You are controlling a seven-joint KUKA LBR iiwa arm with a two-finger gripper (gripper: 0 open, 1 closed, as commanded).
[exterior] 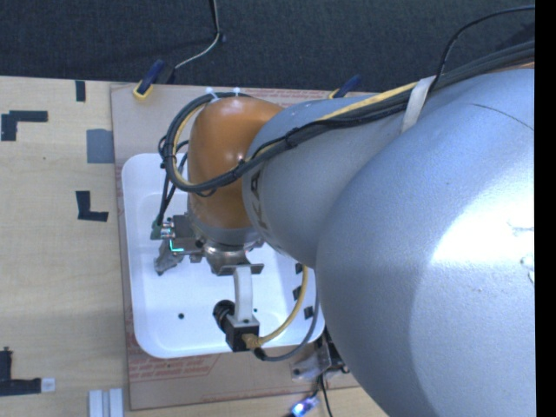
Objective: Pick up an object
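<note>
The grey arm (417, 233) is reaching over the white bin (143, 233); I cannot tell the hand's (167, 259) grip.

The arm (434, 233) is pale grey with a glossy sheen, and an orange band (221, 163) wraps it above the wrist. Black cables (187, 159) loop over the orange, and a yellowish hose (287, 324) curls below it. Under the band lies a white bin (152, 320) with a few small dark specks. The bin rests on a tan board (122, 146), left of which the bench (43, 233) is light wood with black and grey marks. Above the board, the backdrop (104, 16) is dark blue-black.
</note>
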